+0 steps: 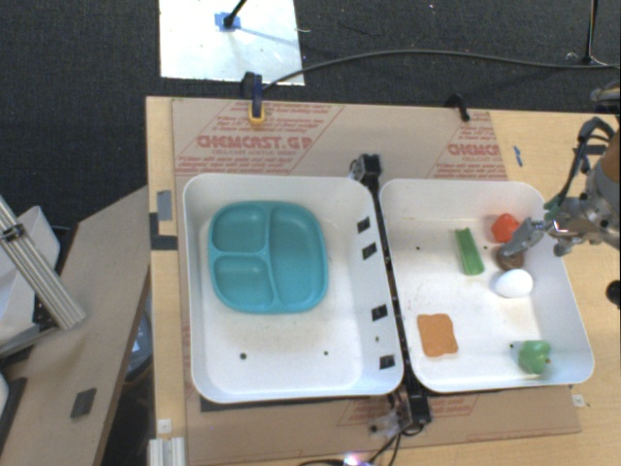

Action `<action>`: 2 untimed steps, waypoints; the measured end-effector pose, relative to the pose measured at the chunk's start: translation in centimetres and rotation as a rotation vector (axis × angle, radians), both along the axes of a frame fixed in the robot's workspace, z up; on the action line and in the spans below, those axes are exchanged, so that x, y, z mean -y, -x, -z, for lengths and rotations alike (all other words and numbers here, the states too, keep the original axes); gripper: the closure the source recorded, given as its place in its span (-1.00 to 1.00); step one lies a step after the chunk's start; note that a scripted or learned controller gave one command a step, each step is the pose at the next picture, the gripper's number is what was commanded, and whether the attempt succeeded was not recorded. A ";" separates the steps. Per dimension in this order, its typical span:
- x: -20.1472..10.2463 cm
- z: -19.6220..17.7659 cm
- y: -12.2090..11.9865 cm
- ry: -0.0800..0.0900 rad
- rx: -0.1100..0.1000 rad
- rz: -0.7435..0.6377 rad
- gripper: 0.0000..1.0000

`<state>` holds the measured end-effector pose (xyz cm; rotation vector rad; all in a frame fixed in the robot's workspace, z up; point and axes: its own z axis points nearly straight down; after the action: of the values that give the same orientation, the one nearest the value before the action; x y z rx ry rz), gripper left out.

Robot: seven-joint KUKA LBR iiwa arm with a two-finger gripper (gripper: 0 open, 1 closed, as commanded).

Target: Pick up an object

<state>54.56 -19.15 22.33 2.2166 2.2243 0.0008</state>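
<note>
Nearest, in the front right corner of the right shallow white plastic bin (572, 330): small green rounded lump (532, 355), smooth and faintly glossy, close against the rim; left of it and well apart, flat orange square slab (438, 335) with rounded corners and a matt face, lying flat on the bin floor; farther back, smooth white egg-shaped piece (513, 283), lying on its side.

Two-finger grey metal gripper (521, 245) reaching in over the right rim, slanted down and to the left; whether apart or together, cannot tell; nothing seen clamped in it. At its tip, small dark brown piece (510, 256), too blurred to tell if touched. Just below the tip: the white egg-shaped piece, near but apart. Just behind the tip: small orange-red rounded piece (505, 227). Left of the tip: long green rectangular bar (470, 251), lying flat, nearly square to the front rim. Slab and lump well apart from the tip, toward the front.

In the left shallow white plastic bin (291, 367): teal plastic plate (268, 257) with three compartments, rounded corners, smooth surface, set toward the back left.

Under both bins: tan bench board (320, 129) with red printed lettering.
</note>
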 end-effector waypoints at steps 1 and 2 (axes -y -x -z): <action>0.8 5.6 -0.5 -0.001 -0.004 0.002 -1.00; 1.3 11.3 -1.2 -0.001 -0.004 0.002 -1.00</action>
<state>55.71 -20.50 11.08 2.2216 2.2241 -0.0020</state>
